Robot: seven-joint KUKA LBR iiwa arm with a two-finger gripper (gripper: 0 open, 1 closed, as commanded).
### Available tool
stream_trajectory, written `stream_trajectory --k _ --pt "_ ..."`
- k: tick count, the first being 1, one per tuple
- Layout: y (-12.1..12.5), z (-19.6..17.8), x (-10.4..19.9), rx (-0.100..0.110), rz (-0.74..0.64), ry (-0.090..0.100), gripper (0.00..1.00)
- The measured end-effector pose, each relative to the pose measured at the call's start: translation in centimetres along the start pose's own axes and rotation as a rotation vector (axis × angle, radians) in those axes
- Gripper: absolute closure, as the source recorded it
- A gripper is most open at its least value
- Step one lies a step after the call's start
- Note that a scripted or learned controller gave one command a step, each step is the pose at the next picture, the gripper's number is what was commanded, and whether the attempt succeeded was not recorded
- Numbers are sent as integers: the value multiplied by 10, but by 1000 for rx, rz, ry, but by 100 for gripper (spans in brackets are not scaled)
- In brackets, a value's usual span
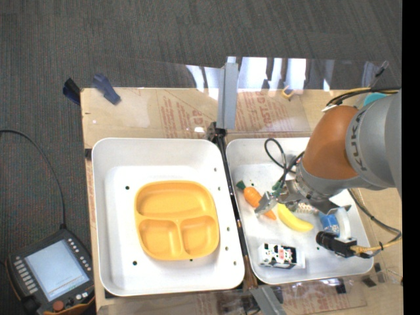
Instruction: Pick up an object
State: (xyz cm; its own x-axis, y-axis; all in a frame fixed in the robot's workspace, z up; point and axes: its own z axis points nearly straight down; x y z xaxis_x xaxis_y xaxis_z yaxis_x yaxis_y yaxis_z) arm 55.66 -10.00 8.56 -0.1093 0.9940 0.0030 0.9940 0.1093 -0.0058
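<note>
One tool (268, 205) low over the carrot (252, 197) beside the banana (293, 220), finger state impossible to tell.

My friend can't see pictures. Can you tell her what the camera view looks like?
A grey and orange robot arm reaches into the right white bin, its hand down at a toy carrot beside a yellow banana. A small black and white toy lies nearer the front. The left white bin holds a yellow divided tray.

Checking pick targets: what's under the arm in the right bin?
Beside the gripper lie a toy carrot and a banana. The arm covers the right bin's far right corner.
</note>
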Motion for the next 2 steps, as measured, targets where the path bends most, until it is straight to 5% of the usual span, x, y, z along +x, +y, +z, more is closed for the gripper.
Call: stream_trajectory --k 1,2 --pt "-1 -9 -2 2 9 2 100" --pt "-2 -129 32 -2 -19 -2 100"
